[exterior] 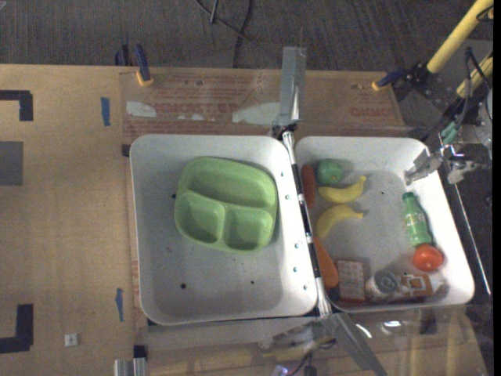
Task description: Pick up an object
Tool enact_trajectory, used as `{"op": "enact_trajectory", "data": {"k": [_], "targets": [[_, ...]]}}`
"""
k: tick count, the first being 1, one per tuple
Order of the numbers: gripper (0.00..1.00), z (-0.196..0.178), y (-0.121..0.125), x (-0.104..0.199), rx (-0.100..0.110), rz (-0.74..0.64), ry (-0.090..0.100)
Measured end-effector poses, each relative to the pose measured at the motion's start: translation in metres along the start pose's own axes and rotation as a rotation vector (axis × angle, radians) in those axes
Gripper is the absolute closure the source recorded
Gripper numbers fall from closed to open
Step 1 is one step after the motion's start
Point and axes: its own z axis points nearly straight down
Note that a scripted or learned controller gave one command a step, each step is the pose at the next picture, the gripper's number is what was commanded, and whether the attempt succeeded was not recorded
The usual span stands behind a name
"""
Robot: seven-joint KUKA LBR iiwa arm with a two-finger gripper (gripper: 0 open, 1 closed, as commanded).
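While the worktop [70,210] holds both bins, I see the right bin [462,276] crowded; gripper [423,165] at its far-right corner, finger state unreadable. Bottle [416,219] lies nearest below it. Risk: wall collision or bottle rolling away.

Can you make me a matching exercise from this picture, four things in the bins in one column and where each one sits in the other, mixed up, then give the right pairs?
Things:
1. green divided plate
2. green bottle
3. green round fruit
4. red round fruit

Places:
A. right bin, far end, next to the divider
B. left bin, lying alone
C. right bin, near its right wall, just below the green bottle in the view
D. right bin, right side, between the tool and the red round fruit

Pairs: 1-B, 2-D, 3-A, 4-C
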Motion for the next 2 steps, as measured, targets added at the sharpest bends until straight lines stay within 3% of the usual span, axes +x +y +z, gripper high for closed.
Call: {"op": "enact_trajectory", "data": {"k": [1,2], "targets": [[0.00,0.049,0.026,0.004,0.001,-0.016,0.000],[0.00,0.173,0.030,-0.043,0.002,-0.042,0.007]]}}
